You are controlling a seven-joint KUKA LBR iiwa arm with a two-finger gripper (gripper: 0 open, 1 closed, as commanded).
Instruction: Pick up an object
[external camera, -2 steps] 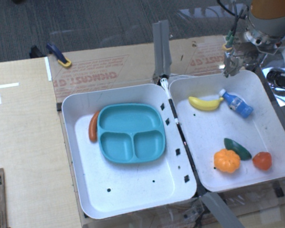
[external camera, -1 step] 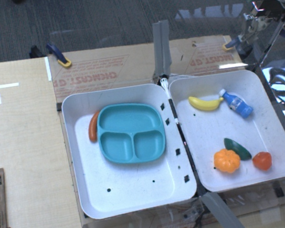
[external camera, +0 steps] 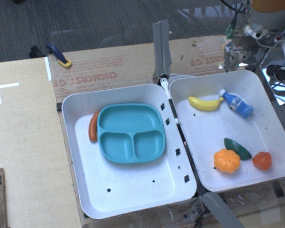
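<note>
Faintly, cardboard [external camera: 99,69] lettering reads mirrored.

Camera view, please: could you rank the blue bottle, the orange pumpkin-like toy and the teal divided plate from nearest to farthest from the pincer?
Measured from the pincer, above the right bin's far edge:
1. Blue bottle, far side of the right bin.
2. Orange pumpkin-like toy, near side of the right bin.
3. Teal divided plate, in the left bin.
</note>
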